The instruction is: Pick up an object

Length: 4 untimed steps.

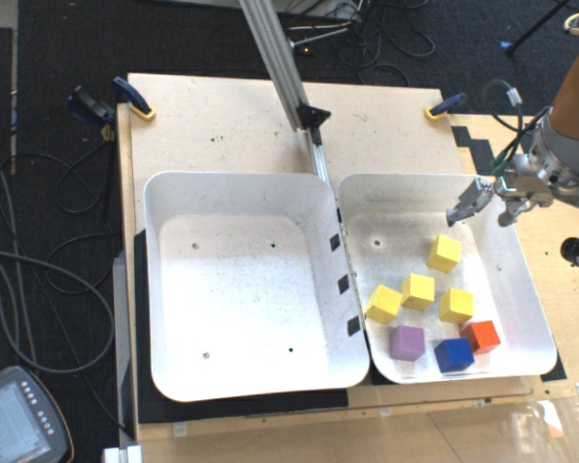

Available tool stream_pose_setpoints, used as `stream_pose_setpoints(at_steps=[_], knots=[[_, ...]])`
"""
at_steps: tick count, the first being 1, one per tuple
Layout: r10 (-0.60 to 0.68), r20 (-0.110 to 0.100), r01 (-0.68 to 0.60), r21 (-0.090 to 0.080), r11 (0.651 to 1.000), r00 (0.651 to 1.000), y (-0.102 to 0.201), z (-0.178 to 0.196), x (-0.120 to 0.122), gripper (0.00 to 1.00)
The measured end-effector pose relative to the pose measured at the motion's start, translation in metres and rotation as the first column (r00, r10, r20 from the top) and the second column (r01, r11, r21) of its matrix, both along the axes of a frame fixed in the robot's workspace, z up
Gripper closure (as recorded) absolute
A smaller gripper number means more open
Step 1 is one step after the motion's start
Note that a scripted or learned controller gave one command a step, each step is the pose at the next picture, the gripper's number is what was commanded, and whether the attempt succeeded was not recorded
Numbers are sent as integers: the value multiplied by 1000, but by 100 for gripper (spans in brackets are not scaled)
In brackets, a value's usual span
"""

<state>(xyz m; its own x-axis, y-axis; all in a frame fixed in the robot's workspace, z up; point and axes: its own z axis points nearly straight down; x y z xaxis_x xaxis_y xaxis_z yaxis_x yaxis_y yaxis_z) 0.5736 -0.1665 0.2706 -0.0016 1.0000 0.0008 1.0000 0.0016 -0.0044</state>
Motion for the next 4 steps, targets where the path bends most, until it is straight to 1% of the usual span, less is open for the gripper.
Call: stream_pose_setpoints(at_steps=[1,2,3,4], knots=[[0,4,0,-1,1000,1000,0,2,1,0],[-2,-1,2,0,1000,1000,-5,-60,4,0],[-2,-1,2,0,1000,1000,-6,-118,13,0],[-3,23,3,-9,1000,1000,-9,-147,18,0]])
